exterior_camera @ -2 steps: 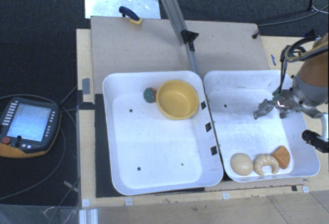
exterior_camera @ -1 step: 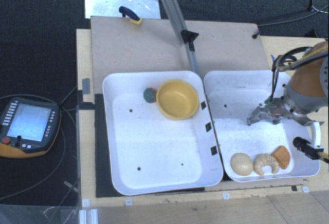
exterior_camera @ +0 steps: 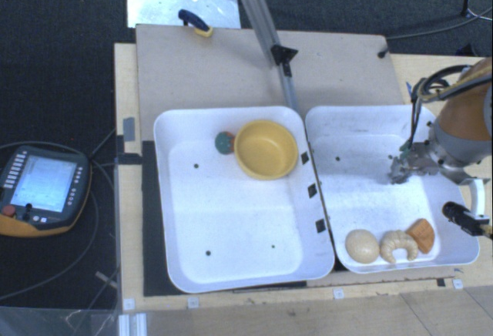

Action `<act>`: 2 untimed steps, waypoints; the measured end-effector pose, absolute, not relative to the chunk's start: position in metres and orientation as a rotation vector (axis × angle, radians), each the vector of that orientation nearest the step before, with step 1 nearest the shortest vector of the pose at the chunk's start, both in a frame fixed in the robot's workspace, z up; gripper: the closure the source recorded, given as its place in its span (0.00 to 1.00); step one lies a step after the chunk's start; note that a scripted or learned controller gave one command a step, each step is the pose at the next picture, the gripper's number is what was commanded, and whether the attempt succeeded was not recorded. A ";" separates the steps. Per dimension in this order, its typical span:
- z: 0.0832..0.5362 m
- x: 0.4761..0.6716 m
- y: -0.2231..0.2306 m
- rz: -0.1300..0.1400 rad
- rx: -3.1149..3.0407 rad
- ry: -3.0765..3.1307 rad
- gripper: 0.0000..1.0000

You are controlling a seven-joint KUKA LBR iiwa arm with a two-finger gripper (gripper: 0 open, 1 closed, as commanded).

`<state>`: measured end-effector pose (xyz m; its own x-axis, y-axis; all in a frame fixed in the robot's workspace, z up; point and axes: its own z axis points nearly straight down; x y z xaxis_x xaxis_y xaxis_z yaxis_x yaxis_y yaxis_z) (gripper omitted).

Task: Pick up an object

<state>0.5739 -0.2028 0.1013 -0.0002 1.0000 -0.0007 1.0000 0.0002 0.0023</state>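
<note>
So the arm's jaws (exterior_camera: 400,169) are down low over the bare floor of the right bin (exterior_camera: 362,196), and honestly I can't tell how they stand, too small and dark to make out. The pickable stuff sits along that bin's front edge well apart from them: a cream egg-shaped thing (exterior_camera: 362,246), a pale croissant (exterior_camera: 397,246) touching it and an orange wedge (exterior_camera: 421,234), while the left bin (exterior_camera: 231,250) has a yellow bowl (exterior_camera: 266,149) with a small green ball (exterior_camera: 224,142) just beside it

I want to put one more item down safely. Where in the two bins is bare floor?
Left bin: all floor below the yellow bowl and green ball. Right bin: the upper left, left of the gripper. Crowded: its lower right, with egg, croissant, orange piece.
</note>
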 end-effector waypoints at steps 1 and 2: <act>0.164 0.577 -0.202 0.005 2.217 2.219 1.00; 0.212 0.581 -0.194 0.004 2.217 2.220 1.00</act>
<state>0.5808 -0.1939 0.2116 -0.0016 1.0000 -0.0010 1.0000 0.0016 0.0049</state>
